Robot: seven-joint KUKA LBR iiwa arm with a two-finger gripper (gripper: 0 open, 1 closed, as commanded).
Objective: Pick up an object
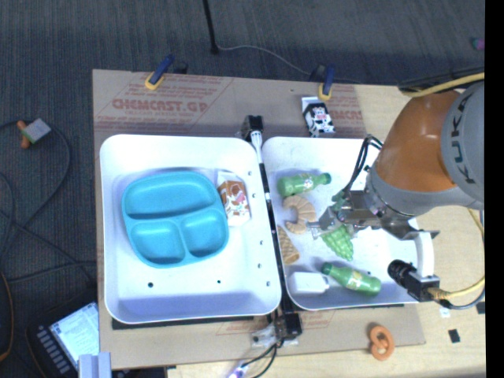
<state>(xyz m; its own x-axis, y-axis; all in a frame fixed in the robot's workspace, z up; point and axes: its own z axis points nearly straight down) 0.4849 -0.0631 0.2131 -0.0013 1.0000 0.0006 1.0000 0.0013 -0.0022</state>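
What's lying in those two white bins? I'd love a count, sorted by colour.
Blue: 1, divided tray
Green: 3, upper bottle, lower bottle, ridged piece
Tan: 2, croissant, waffle piece
White: 1, small block
Brown and white: 1, packet
Total: 8

Single fixed camera view, mounted above the bench (157, 93) and looking down at a slant — the far edge of the bench lies toward the top of the frame, the near edge toward the bottom. Both white bins fall inside the field: the left bin (110, 211) sits left of centre, the right bin (276, 152) just beside it (their inner walls run side by side down the middle). The arm (425, 152) enters from the frame's right and stands closer to the lens than the bins. The distance is moderate — dark carpeted floor (79, 22) shows beyond the bench along the top and left.
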